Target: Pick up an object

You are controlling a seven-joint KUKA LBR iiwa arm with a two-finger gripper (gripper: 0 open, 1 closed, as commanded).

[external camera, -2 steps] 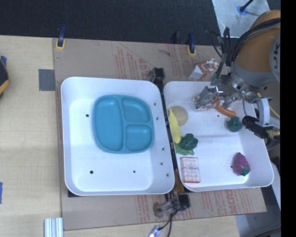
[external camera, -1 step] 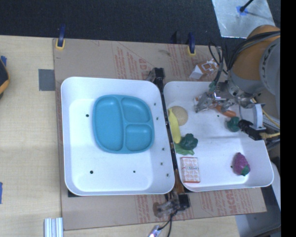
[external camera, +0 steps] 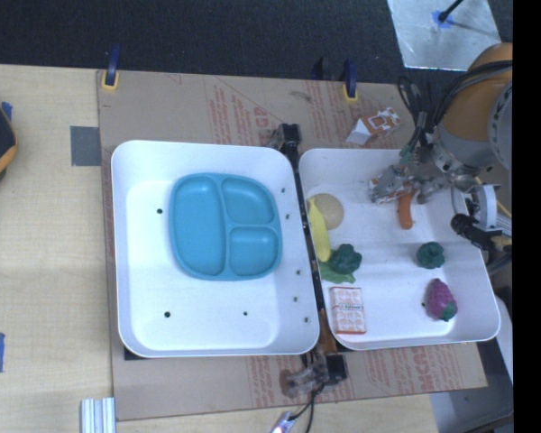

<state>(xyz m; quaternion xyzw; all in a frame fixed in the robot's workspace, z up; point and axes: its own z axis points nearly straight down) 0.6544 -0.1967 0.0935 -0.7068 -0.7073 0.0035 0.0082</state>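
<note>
Orange and thin, a little carrot-like stick lies in the right white plastic bin, just under the grey metal tool. I cannot tell what state the tool is in. The stick is skinny, so I think it could slip or roll away from a grab.

That bin also has one yellow banana shape, one round tan piece, two dark green lumps, one purple lump and one small printed card. The left white bin holds one blue divided plate.
</note>
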